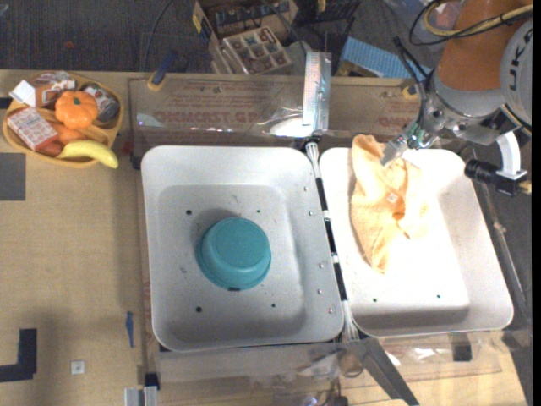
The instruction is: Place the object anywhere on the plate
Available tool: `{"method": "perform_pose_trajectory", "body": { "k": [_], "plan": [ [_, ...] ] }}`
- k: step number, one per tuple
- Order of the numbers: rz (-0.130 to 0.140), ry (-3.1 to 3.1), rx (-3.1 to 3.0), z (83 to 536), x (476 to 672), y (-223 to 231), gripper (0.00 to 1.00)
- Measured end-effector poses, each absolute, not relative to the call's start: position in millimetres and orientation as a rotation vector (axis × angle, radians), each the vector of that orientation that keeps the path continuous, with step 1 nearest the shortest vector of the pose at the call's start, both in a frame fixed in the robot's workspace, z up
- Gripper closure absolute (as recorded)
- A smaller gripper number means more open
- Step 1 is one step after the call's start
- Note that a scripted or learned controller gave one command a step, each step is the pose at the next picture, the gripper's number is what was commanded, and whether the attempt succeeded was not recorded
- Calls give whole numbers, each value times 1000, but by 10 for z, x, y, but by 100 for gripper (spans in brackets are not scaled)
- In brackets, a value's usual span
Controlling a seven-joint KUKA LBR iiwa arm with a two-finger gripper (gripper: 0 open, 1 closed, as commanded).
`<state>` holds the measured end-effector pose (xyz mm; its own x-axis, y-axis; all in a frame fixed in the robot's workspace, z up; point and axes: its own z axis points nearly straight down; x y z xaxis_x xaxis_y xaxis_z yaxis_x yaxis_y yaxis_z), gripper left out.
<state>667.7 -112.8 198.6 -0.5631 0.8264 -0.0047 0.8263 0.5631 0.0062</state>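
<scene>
Camera view: the teal plate (235, 252) sits upside-down-looking in the left bin (169, 184); the orange cloth (385, 201) lies crumpled in the right bin (482, 294). The gripper (397, 150) hangs at the cloth's far edge; whether its fingers are spread or closed cannot be told. Judgement: grip a raised fold firmly, lift clear of the bin walls, then carry left. Arm lettering reads "UK", partly cut off.
</scene>
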Motion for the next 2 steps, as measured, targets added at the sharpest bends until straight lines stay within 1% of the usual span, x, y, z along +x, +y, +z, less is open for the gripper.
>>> {"method": "perform_pose_trajectory", "body": {
  "k": [1,2],
  "plan": [
    [4,2770,1468,2265,6689,-1143,100],
    [3,3008,890,2191,6455,-746,100]
  ]
}}
